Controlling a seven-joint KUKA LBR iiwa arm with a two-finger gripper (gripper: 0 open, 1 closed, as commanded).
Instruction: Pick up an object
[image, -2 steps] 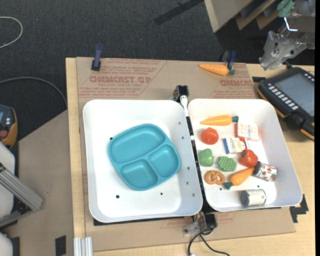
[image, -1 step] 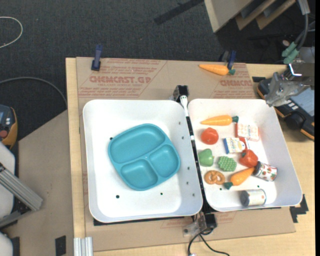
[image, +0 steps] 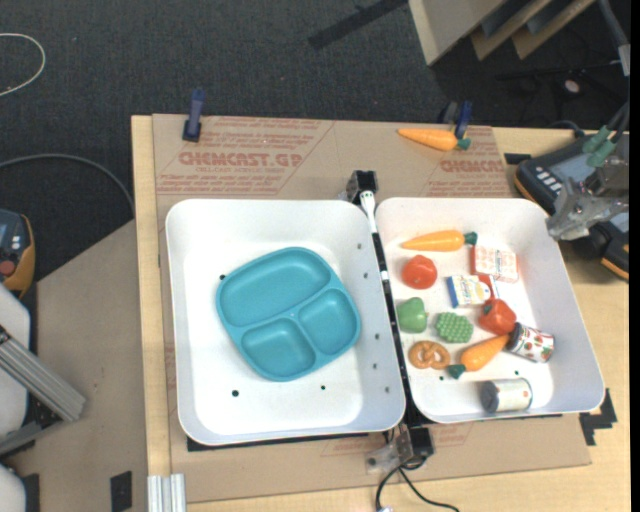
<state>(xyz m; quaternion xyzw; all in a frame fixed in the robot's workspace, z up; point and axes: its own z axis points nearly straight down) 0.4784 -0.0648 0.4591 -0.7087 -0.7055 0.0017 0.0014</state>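
Note:
The right bin (image: 570, 300) holds several toy foods: an orange carrot (image: 433, 240), a red tomato (image: 420, 271), a green pepper (image: 411, 314), a green knobbly piece (image: 453, 326), a pretzel (image: 429, 354), a second carrot (image: 482, 353), a red pepper (image: 497, 317), two small boxes (image: 494, 263) (image: 468, 290), a printed can (image: 530, 344) and a grey can (image: 507, 396). My gripper (image: 578, 212) hangs at the right edge of the view, over the bin's far right corner, apart from all the toys. Nothing is seen in it.
The left bin (image: 190, 250) carries a teal divided plate (image: 288, 312). A third carrot (image: 428, 138) lies on the cardboard behind the right bin, next to a blue clamp (image: 461, 120). Another clamp (image: 193, 115) sits at the back left.

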